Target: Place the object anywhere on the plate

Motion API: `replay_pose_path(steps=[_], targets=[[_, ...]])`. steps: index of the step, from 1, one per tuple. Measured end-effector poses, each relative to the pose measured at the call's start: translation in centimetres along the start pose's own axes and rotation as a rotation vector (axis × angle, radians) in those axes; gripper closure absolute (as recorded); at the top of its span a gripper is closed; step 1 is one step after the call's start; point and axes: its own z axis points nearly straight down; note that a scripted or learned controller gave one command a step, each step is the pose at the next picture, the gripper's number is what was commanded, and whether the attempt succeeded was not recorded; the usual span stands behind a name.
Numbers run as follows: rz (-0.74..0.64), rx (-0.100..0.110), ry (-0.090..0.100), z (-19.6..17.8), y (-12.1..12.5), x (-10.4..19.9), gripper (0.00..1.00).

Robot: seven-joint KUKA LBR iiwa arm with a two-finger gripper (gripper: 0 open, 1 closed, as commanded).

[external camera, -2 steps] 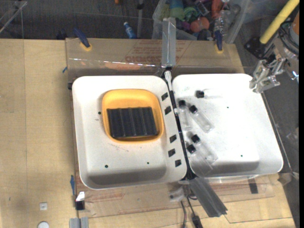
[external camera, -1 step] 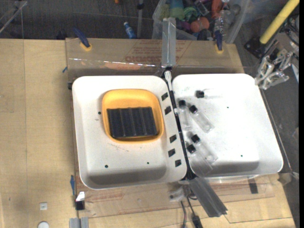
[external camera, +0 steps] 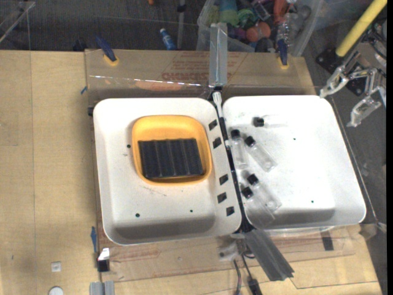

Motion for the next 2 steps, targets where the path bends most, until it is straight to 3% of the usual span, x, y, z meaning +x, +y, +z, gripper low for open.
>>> replay_pose_path(steps=[1, 2], targets=[[-0.331, -0.007, 0.004, 3.5, 0.1, 0.1, 0.00], [-0.324, -0.003, -0.006, 2.3, 0.0, 0.0, 1.00]])
